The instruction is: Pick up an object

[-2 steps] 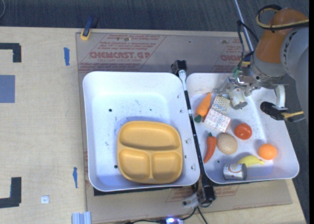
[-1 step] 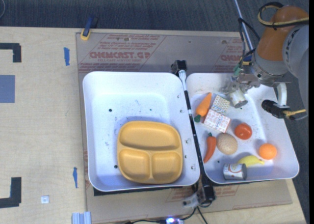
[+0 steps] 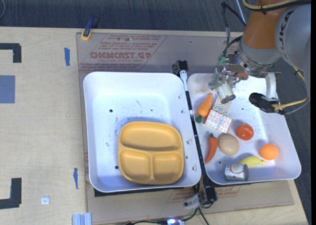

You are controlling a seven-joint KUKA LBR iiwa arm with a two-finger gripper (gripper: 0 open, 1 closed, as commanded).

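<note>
Camera view: two white bins. Left bin [image 3: 98,120] holds one yellow three-compartment tray [image 3: 150,151]. Right bin [image 3: 289,162] holds two carrots [image 3: 205,105], one tomato [image 3: 244,131], one orange [image 3: 269,151], one banana [image 3: 252,161], one can [image 3: 235,171], one tan round item [image 3: 228,144], one patterned packet [image 3: 218,120]. Gripper [image 3: 225,90] hangs over the right bin's far end; I cannot tell its state.

We look down from above the bench [image 3: 44,120] at a slant, far enough to take in both white bins [image 3: 98,91], while the arm [image 3: 276,17] enters from our right edge
</note>
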